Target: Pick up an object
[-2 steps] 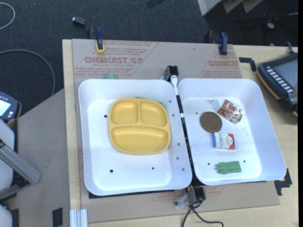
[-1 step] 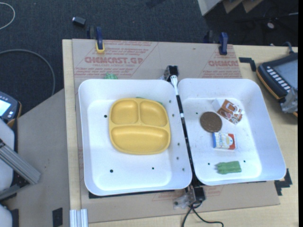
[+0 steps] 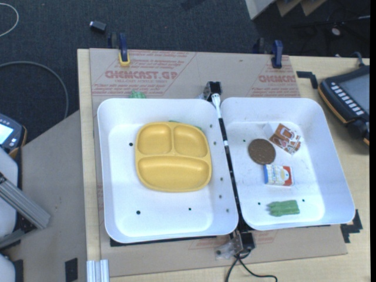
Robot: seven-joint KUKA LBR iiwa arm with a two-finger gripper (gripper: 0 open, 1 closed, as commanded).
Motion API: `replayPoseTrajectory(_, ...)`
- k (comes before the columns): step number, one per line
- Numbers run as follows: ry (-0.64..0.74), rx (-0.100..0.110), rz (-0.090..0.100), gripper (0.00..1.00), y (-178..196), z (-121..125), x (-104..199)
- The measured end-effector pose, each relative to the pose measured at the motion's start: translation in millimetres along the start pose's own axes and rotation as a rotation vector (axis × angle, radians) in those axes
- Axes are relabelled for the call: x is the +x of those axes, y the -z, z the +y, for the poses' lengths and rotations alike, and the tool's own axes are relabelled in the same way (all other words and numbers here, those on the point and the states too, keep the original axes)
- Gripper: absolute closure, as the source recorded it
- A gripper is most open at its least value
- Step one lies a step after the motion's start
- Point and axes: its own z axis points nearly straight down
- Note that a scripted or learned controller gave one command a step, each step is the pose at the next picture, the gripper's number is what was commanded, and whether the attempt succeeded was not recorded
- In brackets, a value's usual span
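A yellow divided plate (image 3: pixel 173 156) lies in the left white bin (image 3: pixel 117 216). The right white bin (image 3: pixel 329 157) holds a round brown disc (image 3: pixel 261 151), a crumpled red-and-white wrapper (image 3: pixel 285 138), a small white-and-red packet (image 3: pixel 278 175) and a green block (image 3: pixel 284 208) near its front wall. The four small items lie apart from each other.
The bins sit on a brown cardboard sheet (image 3: pixel 176 75) held by two blue-and-yellow clamps (image 3: pixel 123 47) at the back. A pendant with a screen (image 3: pixel 349 96) rests at the right edge. Cables run at the front (image 3: pixel 241 257) and between the bins.
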Motion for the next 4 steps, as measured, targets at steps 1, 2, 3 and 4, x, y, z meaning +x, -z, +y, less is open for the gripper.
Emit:
replayPoseTrajectory(1,0.000,0.000,0.000,1.00,10,0,-26)
replayPoseTrajectory(2,0.002,0.005,0.003,1.00,2,0,-25)
replayPoseTrajectory(3,0.002,0.006,0.004,1.00,-5,0,-23)
replayPoseTrajectory(4,0.002,0.006,0.003,1.00,-11,0,-25)
